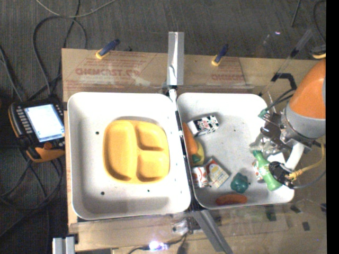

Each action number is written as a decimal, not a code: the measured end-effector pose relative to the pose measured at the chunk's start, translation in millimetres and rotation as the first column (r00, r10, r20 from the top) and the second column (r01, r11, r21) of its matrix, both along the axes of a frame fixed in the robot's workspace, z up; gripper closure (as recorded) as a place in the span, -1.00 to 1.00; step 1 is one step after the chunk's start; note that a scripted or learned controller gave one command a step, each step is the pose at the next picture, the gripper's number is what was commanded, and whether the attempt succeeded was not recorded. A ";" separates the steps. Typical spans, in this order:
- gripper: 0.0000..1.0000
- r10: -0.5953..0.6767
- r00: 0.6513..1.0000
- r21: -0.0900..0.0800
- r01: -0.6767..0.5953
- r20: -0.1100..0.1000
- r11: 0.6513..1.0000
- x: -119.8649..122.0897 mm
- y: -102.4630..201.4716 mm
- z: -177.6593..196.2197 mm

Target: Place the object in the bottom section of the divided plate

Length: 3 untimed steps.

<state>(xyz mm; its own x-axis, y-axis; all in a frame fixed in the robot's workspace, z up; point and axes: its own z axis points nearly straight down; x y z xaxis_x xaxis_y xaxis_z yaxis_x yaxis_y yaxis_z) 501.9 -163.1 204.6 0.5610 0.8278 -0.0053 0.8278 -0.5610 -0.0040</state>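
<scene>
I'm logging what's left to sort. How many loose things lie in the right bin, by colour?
Orange: 1, the long orange carrot-shaped toy
Red: 1, the flat red sausage-shaped toy
Teal: 1, the small teal lump
Green: 1, the green bottle-shaped toy
White printed packets: 3
Total: 7

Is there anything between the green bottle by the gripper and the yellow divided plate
Yes. The shared bin walls lie between the green bottle and the divided plate, with the carrot and small cartons along that path.

The divided plate (pixel 137 150) lies in the left bin (pixel 85 194); the right bin (pixel 238 102) holds several small items.
</scene>
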 end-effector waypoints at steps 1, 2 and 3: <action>1.00 -0.021 1.000 0.002 0.021 0.001 1.000 42.5 69.7 12.1; 1.00 -0.110 0.994 0.000 0.110 0.000 0.994 34.8 41.5 -64.1; 1.00 -0.247 0.969 -0.001 0.247 0.002 0.969 16.8 -24.2 -10.0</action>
